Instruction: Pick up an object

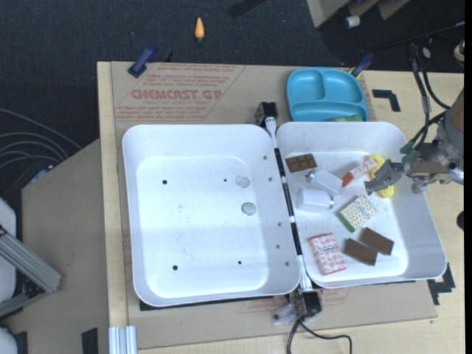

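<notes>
pincer (385,177): grip state cannot tell | over right bin (420,220) | beside yellow object (377,162)

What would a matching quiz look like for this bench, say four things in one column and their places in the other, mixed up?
Things:
1. blue tray
2. red packet
3. orange cone
4. gripper

Places:
A. on the dark floor beyond the bench
B. near front of right bin
C. on the bench behind the right bin
D. over the right bin's right side

Pairs: 1-C, 2-B, 3-A, 4-D
</notes>
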Available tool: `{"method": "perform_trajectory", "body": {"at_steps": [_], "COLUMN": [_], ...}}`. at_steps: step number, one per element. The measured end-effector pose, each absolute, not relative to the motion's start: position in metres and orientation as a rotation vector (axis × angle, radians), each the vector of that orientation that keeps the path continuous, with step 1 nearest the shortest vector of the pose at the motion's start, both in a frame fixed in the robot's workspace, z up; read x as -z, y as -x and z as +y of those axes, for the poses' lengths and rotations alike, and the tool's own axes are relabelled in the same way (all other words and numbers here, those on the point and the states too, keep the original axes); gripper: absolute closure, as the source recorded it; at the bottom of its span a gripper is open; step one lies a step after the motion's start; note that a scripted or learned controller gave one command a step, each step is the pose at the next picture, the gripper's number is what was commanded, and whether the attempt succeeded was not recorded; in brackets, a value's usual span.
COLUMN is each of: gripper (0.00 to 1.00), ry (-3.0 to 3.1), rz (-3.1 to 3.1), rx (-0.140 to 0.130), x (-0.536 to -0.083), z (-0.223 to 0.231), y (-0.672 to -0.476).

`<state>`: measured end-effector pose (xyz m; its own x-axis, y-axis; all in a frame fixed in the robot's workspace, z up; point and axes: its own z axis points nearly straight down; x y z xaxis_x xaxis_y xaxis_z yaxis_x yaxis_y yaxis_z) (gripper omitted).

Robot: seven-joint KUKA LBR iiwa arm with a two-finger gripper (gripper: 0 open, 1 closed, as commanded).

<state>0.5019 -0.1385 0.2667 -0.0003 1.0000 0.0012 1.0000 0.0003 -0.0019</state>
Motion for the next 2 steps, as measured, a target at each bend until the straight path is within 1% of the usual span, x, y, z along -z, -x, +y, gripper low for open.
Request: {"method": "perform_trajectory", "body": {"at_steps": [1, 2], "gripper": [0.0, 0.0], "ry": [2.221, 2.231], "rz": [-2.219, -2.229], "rx": [-0.001, 0.015], "x": [-0.16, -0.099], "z": [-0.168, -0.158], "y": [-0.519, -0.59]}}
